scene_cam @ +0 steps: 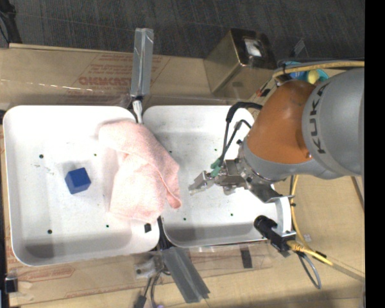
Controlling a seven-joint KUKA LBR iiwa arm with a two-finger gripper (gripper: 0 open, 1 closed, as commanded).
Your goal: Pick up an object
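two white bins (25, 172), pink towel (144, 169) draped over their divide, blue cube (78, 179) left, gripper (199, 183) spread, holding nothing

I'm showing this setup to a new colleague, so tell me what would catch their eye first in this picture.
Probably the big grey arm with its orange band, reaching in from the right so that its tool hangs over the right bin. Next, the pink towel, draped across the divide between the two bins. Then the small blue cube, alone in the left bin.
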